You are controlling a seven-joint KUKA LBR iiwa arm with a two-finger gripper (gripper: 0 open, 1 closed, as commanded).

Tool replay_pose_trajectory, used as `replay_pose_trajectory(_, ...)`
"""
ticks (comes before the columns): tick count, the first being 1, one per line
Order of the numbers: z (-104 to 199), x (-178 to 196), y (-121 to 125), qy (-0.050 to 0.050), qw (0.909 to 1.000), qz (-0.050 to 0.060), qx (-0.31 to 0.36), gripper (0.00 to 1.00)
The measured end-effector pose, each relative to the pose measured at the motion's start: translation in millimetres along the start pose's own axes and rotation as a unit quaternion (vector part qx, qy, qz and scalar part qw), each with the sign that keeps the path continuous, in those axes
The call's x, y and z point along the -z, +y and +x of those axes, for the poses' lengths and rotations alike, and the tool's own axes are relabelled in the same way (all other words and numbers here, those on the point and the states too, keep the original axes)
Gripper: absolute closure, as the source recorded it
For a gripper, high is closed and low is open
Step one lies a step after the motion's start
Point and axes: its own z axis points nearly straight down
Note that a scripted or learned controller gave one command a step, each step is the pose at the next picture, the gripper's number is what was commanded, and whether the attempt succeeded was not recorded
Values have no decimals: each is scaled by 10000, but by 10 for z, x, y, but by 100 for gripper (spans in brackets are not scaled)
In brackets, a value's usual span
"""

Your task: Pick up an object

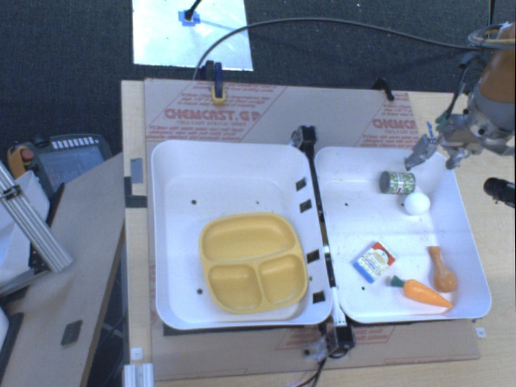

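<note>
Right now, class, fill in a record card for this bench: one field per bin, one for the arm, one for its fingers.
left bin: white shallow bin holding a yellow three-compartment plastic tray
right bin: white shallow bin holding a small green-labelled can on its side, a white ball touching it, a small blue, white and red packet, an orange toy carrot and a tan bottle-shaped piece
arm: grey, at the right bin's far right corner
fingers: gripper open, above the can, holding nothing

"CHEMCAST GP" in red on the board [242,107] under the bins.
</note>
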Motion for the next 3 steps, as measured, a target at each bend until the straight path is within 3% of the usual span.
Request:
replay_pose_trajectory(1,7,88,29,-15,10000,-64,15,0)
replay_pose_trajectory(3,135,-786,40,-11,10000,-53,28,0)
